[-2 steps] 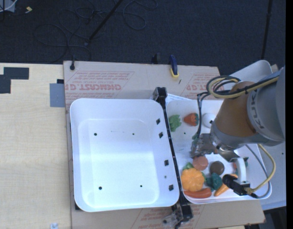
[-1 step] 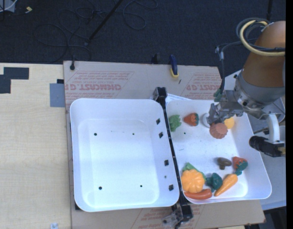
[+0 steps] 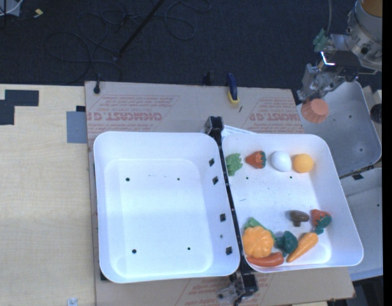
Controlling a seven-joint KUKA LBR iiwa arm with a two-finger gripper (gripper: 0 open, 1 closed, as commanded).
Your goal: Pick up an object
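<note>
We see the arm (image 3: pixel 368 24) reaching in at the upper right, its orange band near the top edge and wrist angled down-left. The tool (image 3: pixel 313 97) hangs above the right bin's (image 3: pixel 339 171) far corner, over the desk (image 3: pixel 36 183), clamped on a pinkish round object (image 3: pixel 315 110) between its fingers. Below in that bin we spot a white egg (image 3: pixel 281 161), an orange ball (image 3: pixel 303 163) and a carrot (image 3: pixel 302 247).
</note>
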